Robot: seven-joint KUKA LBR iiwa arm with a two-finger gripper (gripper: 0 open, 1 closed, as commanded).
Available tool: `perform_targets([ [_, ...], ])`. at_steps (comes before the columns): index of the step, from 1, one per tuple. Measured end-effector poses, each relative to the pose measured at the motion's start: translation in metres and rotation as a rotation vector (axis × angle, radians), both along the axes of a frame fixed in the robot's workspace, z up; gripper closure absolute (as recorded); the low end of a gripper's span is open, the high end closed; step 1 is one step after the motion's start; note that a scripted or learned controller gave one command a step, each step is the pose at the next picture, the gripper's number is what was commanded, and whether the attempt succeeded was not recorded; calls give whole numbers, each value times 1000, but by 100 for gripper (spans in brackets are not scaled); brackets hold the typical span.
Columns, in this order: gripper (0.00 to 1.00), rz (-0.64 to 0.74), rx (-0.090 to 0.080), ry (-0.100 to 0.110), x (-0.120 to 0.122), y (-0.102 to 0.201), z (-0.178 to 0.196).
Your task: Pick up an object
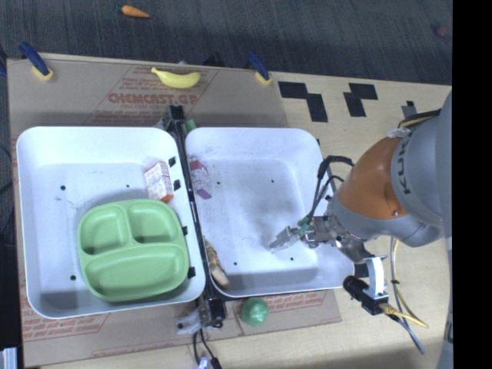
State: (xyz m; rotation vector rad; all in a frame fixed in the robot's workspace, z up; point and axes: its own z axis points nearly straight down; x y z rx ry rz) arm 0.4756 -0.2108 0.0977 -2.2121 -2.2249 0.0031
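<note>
My gripper [283,239] is low in the right bin [254,138], near its front right part, pointing left over the bare white floor. Nothing shows in it. A purple and white wrapper-like object [199,177] lies against the right bin's left wall, well to the left of the gripper. A brownish object [214,267] rests in that bin's front left corner. In the left bin [46,141] sit a green divided tray [135,247] and a small red and white carton [158,180] just behind it.
A green ball [254,310] lies on the cardboard in front of the right bin. A yellow banana [177,76] lies behind the bins, between blue clamps [36,60]. An orange carrot [136,11] is on the dark floor beyond.
</note>
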Motion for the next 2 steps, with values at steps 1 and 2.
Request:
perform_targets([
  [1,0,0,0,-3,43,0,-6],
  [2,0,0,-1,-5,127,2,-5],
])
